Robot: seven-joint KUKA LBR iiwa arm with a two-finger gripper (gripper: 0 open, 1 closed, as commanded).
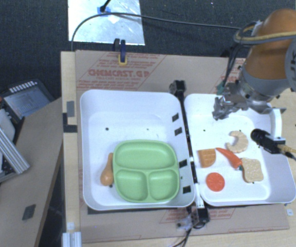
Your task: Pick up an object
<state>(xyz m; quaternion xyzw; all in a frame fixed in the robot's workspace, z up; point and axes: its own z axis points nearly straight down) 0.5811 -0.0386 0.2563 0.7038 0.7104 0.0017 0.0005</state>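
1. Nearest to the camera, at about 6 o'clock of the view, the front rims of both bins run close to the front edge of the brown board (137,68) that lies on the bench (37,153); some faint red print shows on that front strip, but I cannot read it.
2. In the left bin (132,104) a green divided plate (147,170) sits at the front, and an orange-brown pear-shaped piece (107,172) lies touching its 9 o'clock side. The back half of this bin is bare white floor.
3. In the right bin (276,189) the small things lie in the front half: a red disc (215,181) at 6 o'clock, an orange block (206,157) just behind it, a red pepper-like piece (229,157) between the block and a toast slice (252,170), and a pale curved piece (237,141) behind the pepper.
4. The tool (221,108) is in the back part of the right bin, at about 11 o'clock from the pale curved piece and well apart from it. Whether it is spread or pressed together, I cannot tell; nothing is seen in it.
5. Open floor remains in the back left corner of the right bin.
6. Farthest, at 12 o'clock, the board carries red letters that read about "CHEMCAST GP".
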